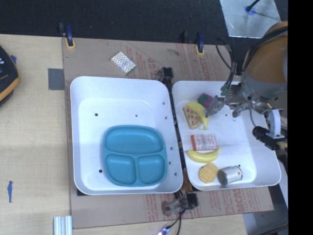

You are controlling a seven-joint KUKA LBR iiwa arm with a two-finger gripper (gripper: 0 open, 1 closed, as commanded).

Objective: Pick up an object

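Gripper (221, 104) hangs over the right bin (261, 173), jaws parted, holding nothing, just beside a yellow toy (197, 108); banana (203, 155) lies nearer; blue tray (133, 154) fills the left bin (80, 131).

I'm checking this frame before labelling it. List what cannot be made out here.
- Gripper: its fingers are small and blurred over the right bin, so their state cannot be read.
- Purple object: partly covered by the gripper; its kind is unclear.
- Arm: cut off by the right edge.
- Black and yellow device: cut off by the left edge.
- Small patterned packet: print too small to read.
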